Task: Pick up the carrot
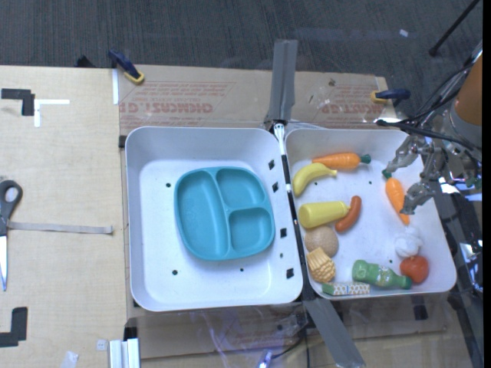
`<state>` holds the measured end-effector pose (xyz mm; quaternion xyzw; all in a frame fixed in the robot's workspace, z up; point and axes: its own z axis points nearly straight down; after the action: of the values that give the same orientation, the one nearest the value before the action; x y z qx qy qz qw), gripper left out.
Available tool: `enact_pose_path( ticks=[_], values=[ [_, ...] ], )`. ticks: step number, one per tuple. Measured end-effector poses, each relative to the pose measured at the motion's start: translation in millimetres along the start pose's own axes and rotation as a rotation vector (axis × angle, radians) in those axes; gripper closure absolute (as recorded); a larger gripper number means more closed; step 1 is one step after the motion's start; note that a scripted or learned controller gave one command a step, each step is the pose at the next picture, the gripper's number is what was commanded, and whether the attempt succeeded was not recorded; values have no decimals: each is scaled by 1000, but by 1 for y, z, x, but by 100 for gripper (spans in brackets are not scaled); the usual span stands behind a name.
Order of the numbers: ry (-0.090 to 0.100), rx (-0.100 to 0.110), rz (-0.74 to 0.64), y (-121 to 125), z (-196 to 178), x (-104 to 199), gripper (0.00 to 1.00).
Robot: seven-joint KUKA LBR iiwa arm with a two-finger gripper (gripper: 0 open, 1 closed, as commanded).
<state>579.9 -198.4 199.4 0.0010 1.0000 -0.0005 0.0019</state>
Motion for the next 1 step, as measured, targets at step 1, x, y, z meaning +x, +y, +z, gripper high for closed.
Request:
enact_pose_path(
  ticks=[1],
  values=[
    [-3, 1, 187, -23, 106, -46, 0]
  ],
)
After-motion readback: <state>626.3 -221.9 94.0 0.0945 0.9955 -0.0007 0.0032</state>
